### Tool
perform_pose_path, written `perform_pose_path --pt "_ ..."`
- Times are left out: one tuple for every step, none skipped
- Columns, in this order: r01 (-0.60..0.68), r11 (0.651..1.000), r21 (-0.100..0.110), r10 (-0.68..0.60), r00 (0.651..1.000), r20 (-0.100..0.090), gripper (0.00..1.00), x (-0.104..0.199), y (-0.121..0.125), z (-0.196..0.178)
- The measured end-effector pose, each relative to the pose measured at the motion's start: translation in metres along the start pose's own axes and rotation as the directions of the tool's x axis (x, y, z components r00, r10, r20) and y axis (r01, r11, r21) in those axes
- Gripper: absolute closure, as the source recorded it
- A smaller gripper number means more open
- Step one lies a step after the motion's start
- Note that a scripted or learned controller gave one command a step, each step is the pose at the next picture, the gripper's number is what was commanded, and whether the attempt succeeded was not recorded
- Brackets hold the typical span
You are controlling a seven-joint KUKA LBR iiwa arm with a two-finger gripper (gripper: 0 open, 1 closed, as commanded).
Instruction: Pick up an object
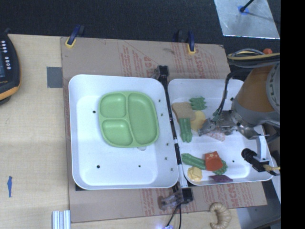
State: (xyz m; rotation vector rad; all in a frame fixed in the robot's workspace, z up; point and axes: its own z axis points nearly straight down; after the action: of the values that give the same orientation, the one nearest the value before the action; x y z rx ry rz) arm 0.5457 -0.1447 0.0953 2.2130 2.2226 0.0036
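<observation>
So the clutter in the right bin (248, 175) gets covered first, starting at the bottom of the frame. Along the lower edge a small yellow piece (194, 173) and a purple piece (220, 178) are seen, and just above them a red block (213, 160) is sitting against a long green vegetable (192, 160) that is laid at a slant, running from lower right to upper left.

Moving up, the gripper (209, 127) is found low in the middle of that bin, with the arm (257, 97) coming in from the right of the frame. Whether anything is pinched can't be told from this angle; the tip is just too dark and small.

Here's the bit that matters: the nearest candidates are all lying just to the left of the tip. A yellow piece (198, 120) is almost touching it, a green pickle-shaped thing (185, 130) is stood just beyond, its long axis running top to bottom in the frame, and a tan slab (182, 110) is up-left of that. A leafy green toy (197, 102) is set above. Something pale pink (218, 135) is also tucked just beside the tip, lower right.

Further left, a green divided plate (128, 119) is parked in the left bin (86, 171), well apart from it all.
</observation>
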Motion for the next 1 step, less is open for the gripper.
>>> perform_pose_path --pt "0.003 1.0 -0.003 -0.003 1.0 0.002 0.0 0.0347 0.055 -0.0007"
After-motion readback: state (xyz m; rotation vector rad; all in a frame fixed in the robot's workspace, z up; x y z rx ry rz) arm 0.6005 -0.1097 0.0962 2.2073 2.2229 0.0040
